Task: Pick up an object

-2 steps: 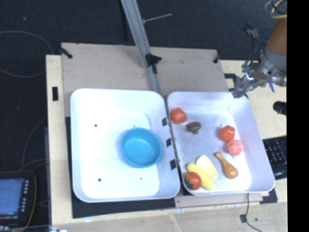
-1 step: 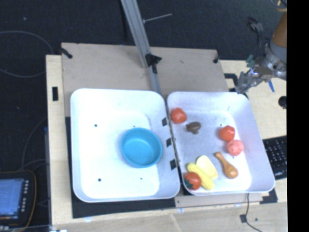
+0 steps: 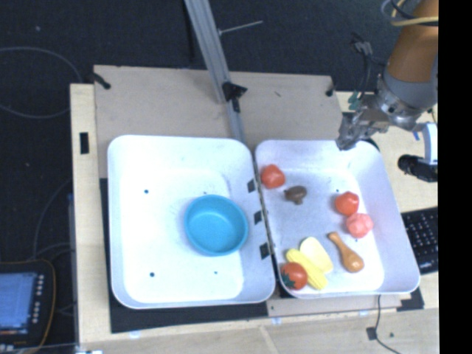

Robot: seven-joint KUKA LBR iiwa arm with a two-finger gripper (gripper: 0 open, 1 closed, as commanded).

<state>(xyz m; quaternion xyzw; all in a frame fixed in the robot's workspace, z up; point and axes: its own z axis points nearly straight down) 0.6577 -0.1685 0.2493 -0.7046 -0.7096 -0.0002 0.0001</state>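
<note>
The right bin (image 3: 383, 175) holds several small objects: a red tomato-like piece (image 3: 272, 175), a brown lump (image 3: 296, 195), a red ball (image 3: 346, 203), a pink piece (image 3: 360, 225), an orange gourd-shaped piece (image 3: 346, 252), a yellow piece (image 3: 313, 261) and a small red-and-green piece (image 3: 294, 275). My gripper (image 3: 348, 139) hangs over the bin's far right corner, above and behind the red ball, with nothing visible between its fingers. The left bin (image 3: 133, 161) holds a blue bowl (image 3: 214, 224).
A slanted metal pole (image 3: 210, 46) rises behind the bins, meeting the bench at the seam between them. A keyboard (image 3: 420, 238) lies to the right of the right bin. A small screen (image 3: 18, 301) sits at the lower left, off the bench.
</note>
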